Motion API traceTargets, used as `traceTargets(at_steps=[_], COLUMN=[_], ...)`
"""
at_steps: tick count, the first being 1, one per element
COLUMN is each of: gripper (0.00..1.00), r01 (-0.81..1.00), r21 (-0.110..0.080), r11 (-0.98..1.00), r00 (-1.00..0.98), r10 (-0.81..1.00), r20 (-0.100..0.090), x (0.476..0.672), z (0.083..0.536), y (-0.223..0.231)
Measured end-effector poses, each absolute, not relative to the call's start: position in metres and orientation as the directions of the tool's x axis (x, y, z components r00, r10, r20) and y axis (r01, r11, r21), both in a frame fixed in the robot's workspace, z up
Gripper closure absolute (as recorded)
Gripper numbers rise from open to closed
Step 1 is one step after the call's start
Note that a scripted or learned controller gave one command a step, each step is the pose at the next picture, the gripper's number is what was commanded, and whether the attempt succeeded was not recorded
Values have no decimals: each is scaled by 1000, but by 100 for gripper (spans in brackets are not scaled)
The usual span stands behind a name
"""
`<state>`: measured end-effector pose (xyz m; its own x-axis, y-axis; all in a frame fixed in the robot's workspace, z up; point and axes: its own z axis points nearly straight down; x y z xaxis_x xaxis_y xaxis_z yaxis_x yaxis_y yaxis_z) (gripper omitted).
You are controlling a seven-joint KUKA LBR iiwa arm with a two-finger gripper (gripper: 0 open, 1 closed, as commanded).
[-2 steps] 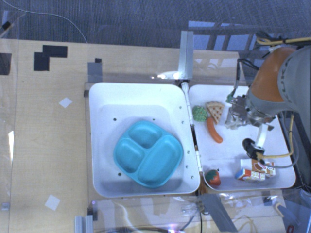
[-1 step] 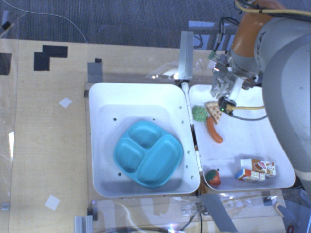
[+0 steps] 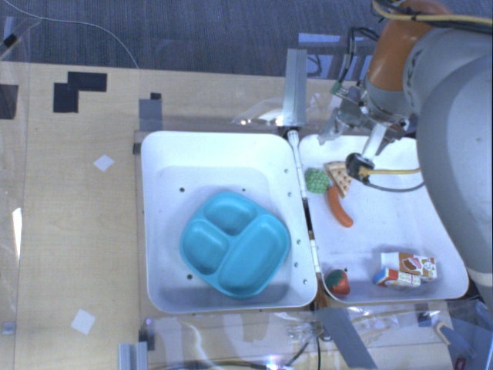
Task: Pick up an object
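Observation:
My gripper [image 3: 348, 146] hangs over the back left part of the right bin [image 3: 400, 230], its two fingers spread apart and open with nothing between them. Just below it lie a tan waffle-like wedge [image 3: 338, 177], a green broccoli piece [image 3: 316, 179] and an orange sausage-shaped toy [image 3: 340, 208]. Near the bin's front wall sit a red and green strawberry-like toy [image 3: 337, 282] and a small printed carton [image 3: 407, 269].
The left bin [image 3: 166, 168] holds a blue divided plate [image 3: 235, 243]. A metal post [image 3: 295, 87] stands behind the divider between the bins. A yellow cable [image 3: 394, 178] trails from the wrist across the right bin. The grey arm covers the right side.

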<state>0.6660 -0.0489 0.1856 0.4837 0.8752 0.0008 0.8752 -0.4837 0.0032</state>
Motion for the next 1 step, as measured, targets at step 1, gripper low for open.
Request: traceTargets(at_steps=[1], gripper=[0], r01=[952], r21=[5], r11=[-307], r00=[307], r10=[952], r20=[1], x=[670], z=[239], y=[-47])
